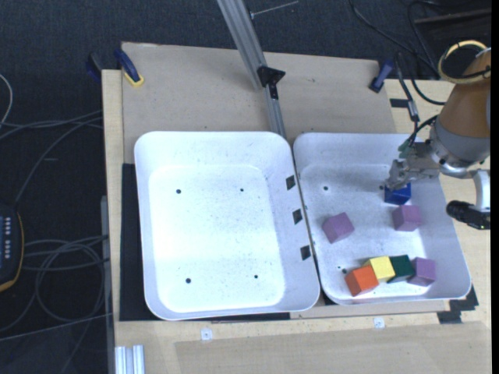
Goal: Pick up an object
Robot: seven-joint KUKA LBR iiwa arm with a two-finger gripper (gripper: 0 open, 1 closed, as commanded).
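Note:
My gripper (401,179) reaches into the right bin (343,158) from the right, near the bin's far right part. A small blue block (398,195) sits directly under its tip and touches it. The gripper hides the block's top, so I cannot tell whether the block is held or resting on the bin floor. Purple blocks lie loose at the bin's middle (337,227), just below the blue block (407,217) and at the front right corner (425,270). An orange block (361,280), a yellow block (381,268) and a green block (401,266) form a row along the front wall.
The left bin (156,162) stands beside the right one, with black clips (296,215) along the shared wall. A slanted metal rail (248,41) runs down to the bins' far edge. Cables lie on the dark floor at left.

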